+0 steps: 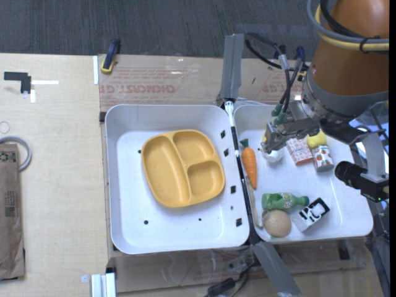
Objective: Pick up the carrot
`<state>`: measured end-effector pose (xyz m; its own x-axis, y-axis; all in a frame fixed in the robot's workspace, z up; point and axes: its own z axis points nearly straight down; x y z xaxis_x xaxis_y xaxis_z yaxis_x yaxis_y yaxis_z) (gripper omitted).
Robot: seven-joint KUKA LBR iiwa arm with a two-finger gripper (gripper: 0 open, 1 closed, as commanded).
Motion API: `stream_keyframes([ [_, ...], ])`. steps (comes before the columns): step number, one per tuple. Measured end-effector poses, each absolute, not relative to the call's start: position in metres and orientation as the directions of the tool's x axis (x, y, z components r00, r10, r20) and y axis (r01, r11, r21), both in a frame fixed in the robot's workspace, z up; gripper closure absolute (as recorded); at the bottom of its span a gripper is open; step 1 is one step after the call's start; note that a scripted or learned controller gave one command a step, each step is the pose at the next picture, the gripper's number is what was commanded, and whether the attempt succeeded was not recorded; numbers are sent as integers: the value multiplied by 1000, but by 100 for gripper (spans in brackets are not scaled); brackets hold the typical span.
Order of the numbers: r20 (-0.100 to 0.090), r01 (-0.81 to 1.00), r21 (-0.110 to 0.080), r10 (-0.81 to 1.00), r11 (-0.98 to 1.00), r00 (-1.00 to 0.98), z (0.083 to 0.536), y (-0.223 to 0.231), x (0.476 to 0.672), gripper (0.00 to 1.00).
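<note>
Carrot lying against the right bin's left wall, untouched.

The gripper is hovering just right of the carrot's top end; whether it is released or clenched cannot be told. The arm is leaning in from the bin's upper right corner. A yellow divided plate is sitting mid-left bin.

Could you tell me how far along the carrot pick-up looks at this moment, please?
Nothing looks done yet: the carrot lies flat in the right bin, against its left wall. In hand: the claw hangs just right of the carrot's top end, with nothing visibly in it. Left: moving onto the carrot, gripping and lifting it.
</note>
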<state>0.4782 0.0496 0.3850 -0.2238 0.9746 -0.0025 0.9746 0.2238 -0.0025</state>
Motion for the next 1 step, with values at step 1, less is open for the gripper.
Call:
stream_keyframes([
  [1, -2, 975, -2, 975, 224, -224, 385, 50, 478, 0],
])
